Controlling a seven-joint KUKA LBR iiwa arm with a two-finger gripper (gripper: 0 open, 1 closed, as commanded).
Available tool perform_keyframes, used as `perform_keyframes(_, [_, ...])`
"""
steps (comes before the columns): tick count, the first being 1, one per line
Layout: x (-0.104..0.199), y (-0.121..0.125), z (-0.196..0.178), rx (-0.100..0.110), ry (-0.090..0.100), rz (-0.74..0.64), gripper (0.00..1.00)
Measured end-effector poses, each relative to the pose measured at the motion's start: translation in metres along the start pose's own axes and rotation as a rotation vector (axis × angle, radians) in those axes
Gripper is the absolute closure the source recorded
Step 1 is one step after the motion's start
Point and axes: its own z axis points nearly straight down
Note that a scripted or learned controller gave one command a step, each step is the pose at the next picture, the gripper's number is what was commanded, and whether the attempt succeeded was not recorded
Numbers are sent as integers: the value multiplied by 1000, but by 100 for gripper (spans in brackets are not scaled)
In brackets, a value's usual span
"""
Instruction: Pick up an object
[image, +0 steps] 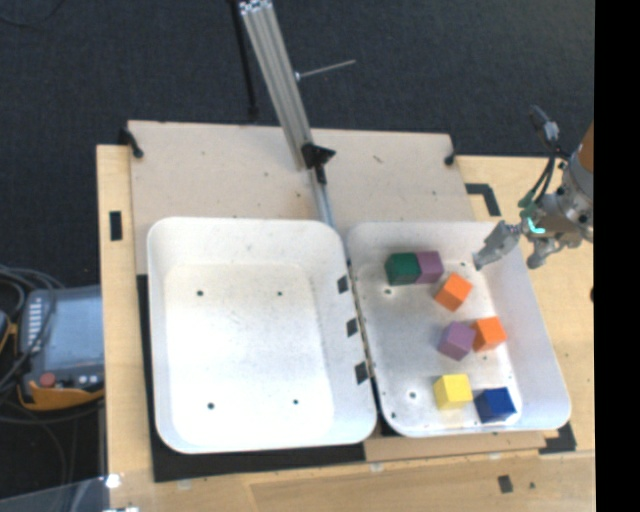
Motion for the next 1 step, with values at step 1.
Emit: perform_keyframes(1, [0, 1, -2, -4, -1, -1, 0])
